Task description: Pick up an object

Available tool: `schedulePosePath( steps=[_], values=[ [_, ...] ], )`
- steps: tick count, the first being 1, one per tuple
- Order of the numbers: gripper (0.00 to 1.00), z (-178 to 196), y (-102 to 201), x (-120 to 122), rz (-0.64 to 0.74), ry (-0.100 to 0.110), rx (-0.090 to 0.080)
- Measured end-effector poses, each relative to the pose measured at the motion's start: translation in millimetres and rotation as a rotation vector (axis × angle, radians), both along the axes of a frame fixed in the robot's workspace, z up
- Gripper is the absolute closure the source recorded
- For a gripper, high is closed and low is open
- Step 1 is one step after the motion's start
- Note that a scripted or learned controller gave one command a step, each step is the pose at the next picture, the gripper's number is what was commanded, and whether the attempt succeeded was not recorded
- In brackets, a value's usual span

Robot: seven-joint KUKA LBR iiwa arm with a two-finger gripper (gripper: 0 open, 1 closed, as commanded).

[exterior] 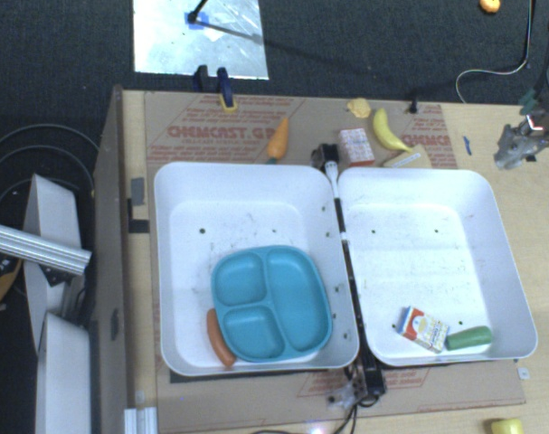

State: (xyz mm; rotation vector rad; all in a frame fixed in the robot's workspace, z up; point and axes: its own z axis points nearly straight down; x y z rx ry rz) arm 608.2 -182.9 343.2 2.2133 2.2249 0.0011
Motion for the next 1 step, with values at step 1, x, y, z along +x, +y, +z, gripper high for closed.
schedulePosePath(
  steps=[1],
  values=[
    [1.0, -15.3, -21.9, -4.2, -0.005, 0.0, -0.001]
  ],
)
